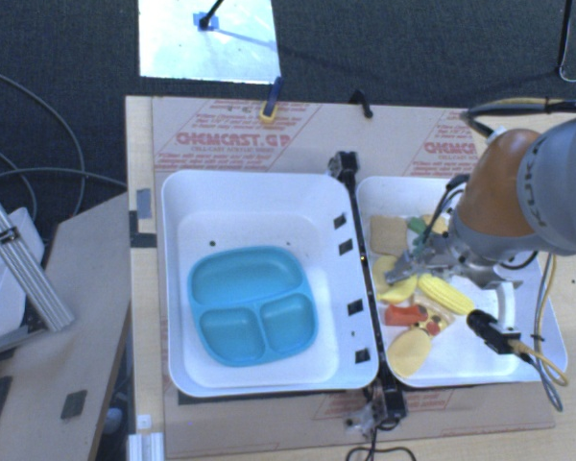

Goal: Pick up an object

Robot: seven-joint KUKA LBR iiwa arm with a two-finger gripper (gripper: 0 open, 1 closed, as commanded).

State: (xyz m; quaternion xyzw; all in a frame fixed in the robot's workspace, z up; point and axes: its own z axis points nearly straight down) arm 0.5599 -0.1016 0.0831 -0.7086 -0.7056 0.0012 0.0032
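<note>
The arm (518, 195) reaches in from the right and hangs low over the right bin (547, 349), its gripper (403, 267) down among a heap of toy food. Whether the pincer is spread or pressed together cannot be told from here. Just beside it lie a yellow corn cob (445, 293), a red piece (403, 315), a pale yellow round piece (409, 351) and a tan slice (388, 230). The left bin (259, 195) holds a blue divided plate (252, 303).

The arm (518, 195) is covering part of the right bin (547, 339) and running off the right edge (toys beneath are hiding).
</note>
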